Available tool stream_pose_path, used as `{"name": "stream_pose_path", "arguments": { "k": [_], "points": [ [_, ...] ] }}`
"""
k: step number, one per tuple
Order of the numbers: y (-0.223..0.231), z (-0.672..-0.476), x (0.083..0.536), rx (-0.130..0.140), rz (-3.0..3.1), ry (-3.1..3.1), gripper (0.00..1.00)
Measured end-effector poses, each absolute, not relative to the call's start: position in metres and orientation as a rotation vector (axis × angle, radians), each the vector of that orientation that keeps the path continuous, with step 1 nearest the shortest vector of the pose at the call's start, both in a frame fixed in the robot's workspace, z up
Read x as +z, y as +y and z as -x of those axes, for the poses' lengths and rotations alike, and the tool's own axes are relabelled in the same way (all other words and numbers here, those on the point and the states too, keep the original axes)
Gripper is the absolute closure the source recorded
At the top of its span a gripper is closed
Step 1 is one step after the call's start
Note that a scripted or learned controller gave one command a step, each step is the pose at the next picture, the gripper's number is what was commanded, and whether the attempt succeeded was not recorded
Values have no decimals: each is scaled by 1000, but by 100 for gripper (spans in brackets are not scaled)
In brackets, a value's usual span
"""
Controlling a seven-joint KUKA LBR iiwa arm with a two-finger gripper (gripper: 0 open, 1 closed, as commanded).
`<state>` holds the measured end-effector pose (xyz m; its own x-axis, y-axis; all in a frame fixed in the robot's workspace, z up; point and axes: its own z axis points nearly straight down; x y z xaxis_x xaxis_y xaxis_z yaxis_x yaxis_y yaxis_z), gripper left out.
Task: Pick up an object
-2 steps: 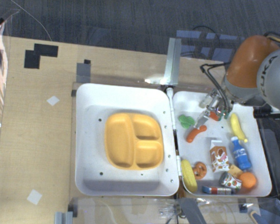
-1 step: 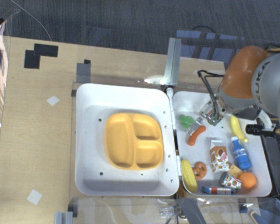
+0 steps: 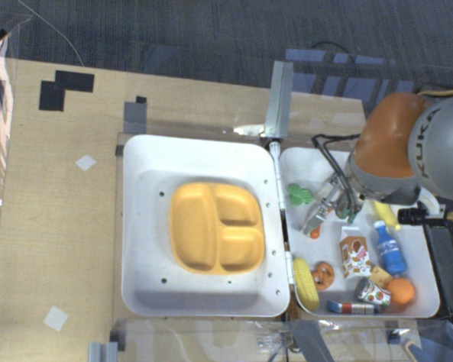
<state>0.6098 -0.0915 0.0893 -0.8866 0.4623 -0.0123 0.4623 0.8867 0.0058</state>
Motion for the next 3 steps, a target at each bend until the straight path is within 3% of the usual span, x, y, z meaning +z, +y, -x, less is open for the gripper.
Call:
{"name": "stream_pose_path", "arguments": {
  "k": [1,2,3],
  "points": [
    [-90,-614,104,7,-734,3026,100],
    [-114,-581,278,6,-1017,2948,100],
    [-153,-507,163,-3,-1146,2930,100]
  ]
}}
